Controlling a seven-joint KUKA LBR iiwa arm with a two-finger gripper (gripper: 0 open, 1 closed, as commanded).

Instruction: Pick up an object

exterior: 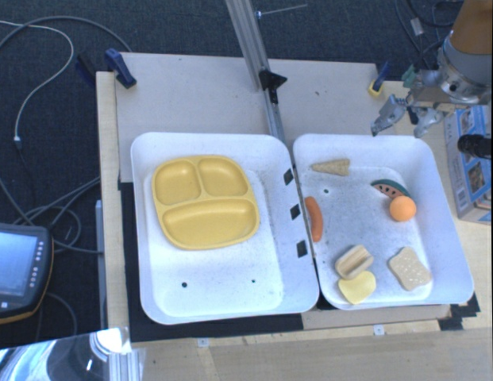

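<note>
Camera view: your grey two-finger hand (398,117) hovers open and holding nothing above the right shallow white bin's (441,173) far edge, well apart from the round orange ball (402,209).

Two white bins sit side by side. The left bin (151,292) holds a yellow divided plate (205,201). The right bin (444,213) holds toy food — a hot dog (313,218), an orange (402,209), a cracker (410,268). My gripper (398,113) hovers above that bin's far rim.

Glossy yellow plastic tray (205,201) in a matt, speckled white bin (218,292); the pole (248,30) looks like brushed metal.
</note>
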